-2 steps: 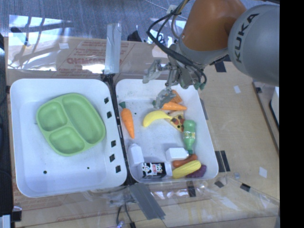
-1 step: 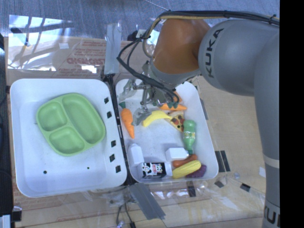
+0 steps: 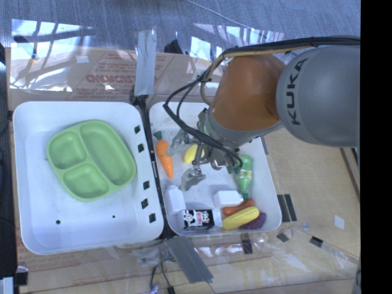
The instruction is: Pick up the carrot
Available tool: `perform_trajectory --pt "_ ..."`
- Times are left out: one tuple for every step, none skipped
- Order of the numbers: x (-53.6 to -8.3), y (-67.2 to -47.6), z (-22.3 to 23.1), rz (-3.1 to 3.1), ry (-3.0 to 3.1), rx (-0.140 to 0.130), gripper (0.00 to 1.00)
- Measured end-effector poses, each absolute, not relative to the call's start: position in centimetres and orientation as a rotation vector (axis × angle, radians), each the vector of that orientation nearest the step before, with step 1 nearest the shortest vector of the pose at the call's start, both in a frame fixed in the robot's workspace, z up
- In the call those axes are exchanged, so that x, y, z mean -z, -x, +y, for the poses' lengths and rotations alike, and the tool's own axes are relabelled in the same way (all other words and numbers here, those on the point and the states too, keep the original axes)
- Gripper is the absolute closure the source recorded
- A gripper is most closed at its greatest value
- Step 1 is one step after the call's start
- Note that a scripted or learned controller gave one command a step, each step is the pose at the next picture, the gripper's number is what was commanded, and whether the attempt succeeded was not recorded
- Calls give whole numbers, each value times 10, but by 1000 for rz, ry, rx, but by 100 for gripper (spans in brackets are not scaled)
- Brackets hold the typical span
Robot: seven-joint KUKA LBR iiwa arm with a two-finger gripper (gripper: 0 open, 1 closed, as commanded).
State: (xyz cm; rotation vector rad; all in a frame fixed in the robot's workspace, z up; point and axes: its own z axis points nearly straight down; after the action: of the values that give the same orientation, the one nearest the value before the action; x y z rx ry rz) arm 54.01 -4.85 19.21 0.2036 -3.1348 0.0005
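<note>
The carrot [image 3: 164, 158], orange with a green top, lies along the left wall of the right bin [image 3: 267, 164]. My gripper [image 3: 193, 177] hangs over the middle of that bin, a short way right of the carrot and not touching it. Its metal fingers [image 3: 187, 183] point down toward the bin floor with nothing visibly between them. The arm's orange band and grey body cover the bin's upper right part.
A yellow piece [image 3: 191, 154] sits just under the wrist. A green bottle [image 3: 244, 175], a white block [image 3: 228, 198], a milk carton [image 3: 197, 218] and a corn cob [image 3: 241, 218] crowd the bin's lower right. The left bin [image 3: 30, 182] holds a green divided plate [image 3: 90, 158].
</note>
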Motion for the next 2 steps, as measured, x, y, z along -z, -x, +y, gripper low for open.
perform_trajectory --pt "-192 -540 -48 -3135 -205 0 0" --pt "-106 -532 -94 -3149 -40 -2 0"
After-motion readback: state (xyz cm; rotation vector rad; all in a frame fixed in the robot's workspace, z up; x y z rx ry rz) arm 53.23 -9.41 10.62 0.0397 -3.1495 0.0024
